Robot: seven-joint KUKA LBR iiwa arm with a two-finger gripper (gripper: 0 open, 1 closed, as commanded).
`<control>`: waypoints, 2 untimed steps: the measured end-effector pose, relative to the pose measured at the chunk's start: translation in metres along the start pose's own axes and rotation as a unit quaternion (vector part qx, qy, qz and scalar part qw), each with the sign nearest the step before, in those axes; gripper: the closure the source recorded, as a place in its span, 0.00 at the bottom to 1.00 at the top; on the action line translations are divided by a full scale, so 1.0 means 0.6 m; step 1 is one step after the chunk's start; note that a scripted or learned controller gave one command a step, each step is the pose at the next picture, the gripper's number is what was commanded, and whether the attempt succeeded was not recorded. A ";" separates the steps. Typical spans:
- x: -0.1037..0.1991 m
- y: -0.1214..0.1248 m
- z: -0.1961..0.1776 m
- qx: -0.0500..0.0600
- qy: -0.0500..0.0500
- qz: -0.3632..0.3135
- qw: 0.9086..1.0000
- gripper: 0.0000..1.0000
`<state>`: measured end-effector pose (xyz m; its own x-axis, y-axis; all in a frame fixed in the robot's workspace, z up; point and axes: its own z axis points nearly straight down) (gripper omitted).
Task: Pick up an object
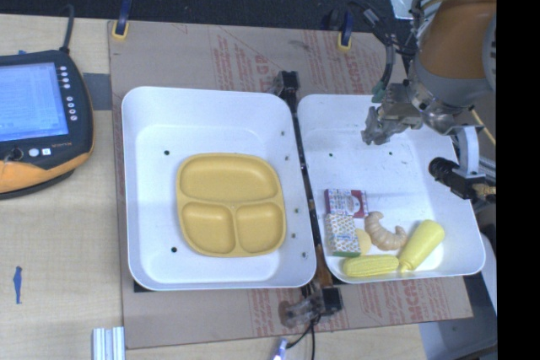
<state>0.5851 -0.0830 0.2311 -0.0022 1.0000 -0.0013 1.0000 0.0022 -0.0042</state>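
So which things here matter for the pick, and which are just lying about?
Job:
gripper
two yellow toy corn cobs
beige shrimp-like toy
two small printed packets
right white bin

Lying about:
yellow divided plastic plate
left white bin
orange-edged tablet

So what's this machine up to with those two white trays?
A robot arm reaches in from the right, with its gripper over the far end of the right bin. It holds nothing. The things to pick lie at that bin's near end: two yellow corn cobs, a small packet and a pale curved piece. The left bin holds a yellow divided plate.
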 end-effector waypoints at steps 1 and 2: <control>0.001 0.000 0.000 0.000 0.000 0.000 1.000 0.00; 0.030 0.058 0.050 0.000 0.000 -0.002 1.000 0.00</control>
<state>0.6199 -0.0650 0.2009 -0.0058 1.0000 -0.0020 1.0000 0.0058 -0.0033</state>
